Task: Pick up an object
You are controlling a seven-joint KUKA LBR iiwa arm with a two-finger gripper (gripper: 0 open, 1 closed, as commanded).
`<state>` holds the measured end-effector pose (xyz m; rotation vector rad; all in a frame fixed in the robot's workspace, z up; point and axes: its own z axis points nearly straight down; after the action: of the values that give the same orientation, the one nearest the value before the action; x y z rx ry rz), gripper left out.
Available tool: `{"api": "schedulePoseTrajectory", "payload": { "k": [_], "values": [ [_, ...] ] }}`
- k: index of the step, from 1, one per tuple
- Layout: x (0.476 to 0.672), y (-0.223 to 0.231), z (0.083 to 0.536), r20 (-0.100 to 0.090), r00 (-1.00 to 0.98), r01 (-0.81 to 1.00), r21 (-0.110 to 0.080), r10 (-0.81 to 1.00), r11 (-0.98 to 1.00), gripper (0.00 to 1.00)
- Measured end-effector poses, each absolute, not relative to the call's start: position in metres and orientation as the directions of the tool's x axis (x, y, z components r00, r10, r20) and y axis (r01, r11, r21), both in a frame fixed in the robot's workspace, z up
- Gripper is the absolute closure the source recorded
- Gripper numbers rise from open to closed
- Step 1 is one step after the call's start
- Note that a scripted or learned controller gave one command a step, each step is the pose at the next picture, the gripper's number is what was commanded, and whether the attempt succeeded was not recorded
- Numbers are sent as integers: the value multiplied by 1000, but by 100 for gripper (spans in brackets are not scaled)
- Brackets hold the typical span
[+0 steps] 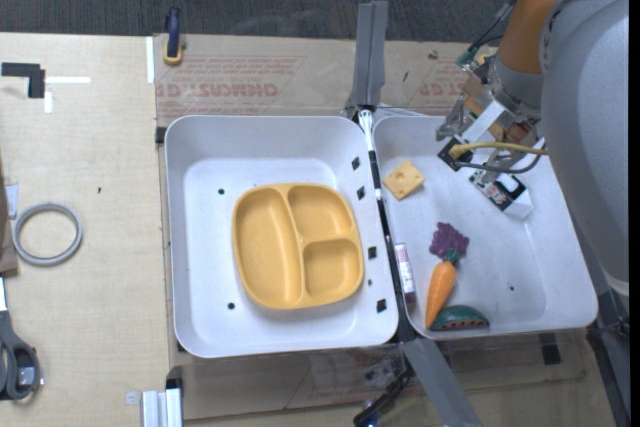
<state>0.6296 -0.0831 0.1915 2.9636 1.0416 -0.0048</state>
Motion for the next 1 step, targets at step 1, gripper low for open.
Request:
{"api": "schedulePoseTrajectory", "payload": {
  "k": [1],
  "values": [
    [624,-104,97,-6,972,236,-1,236,-972,0]
  ]
}}
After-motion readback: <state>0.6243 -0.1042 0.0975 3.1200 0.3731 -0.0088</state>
